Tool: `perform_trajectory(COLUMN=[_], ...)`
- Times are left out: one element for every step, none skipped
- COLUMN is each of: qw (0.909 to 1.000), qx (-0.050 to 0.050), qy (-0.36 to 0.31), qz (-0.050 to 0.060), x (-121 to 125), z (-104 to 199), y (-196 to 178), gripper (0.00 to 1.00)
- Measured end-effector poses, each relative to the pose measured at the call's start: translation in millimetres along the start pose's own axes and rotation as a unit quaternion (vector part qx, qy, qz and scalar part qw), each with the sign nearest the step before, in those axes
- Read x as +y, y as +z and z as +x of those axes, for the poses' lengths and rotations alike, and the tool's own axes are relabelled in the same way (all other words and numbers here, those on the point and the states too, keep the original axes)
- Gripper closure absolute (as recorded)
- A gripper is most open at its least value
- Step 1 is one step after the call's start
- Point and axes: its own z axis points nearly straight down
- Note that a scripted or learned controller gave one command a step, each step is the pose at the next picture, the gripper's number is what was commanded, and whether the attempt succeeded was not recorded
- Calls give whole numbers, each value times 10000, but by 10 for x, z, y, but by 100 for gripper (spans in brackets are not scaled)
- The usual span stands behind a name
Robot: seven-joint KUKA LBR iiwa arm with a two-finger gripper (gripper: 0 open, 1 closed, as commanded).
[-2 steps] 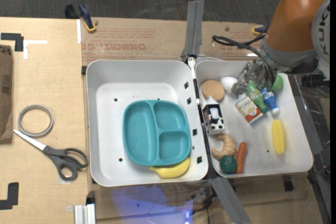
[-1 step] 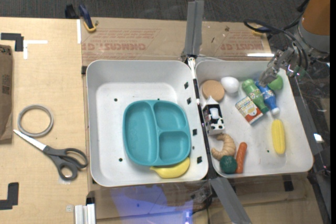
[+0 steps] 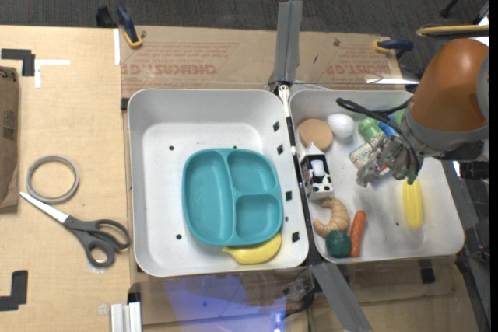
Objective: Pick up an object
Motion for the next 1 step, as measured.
perform_trajectory(qw=[10000], qx=[-11], qy=[-3], qz=[-2], x=[2], z=[-6], y=[-8], gripper=[0])
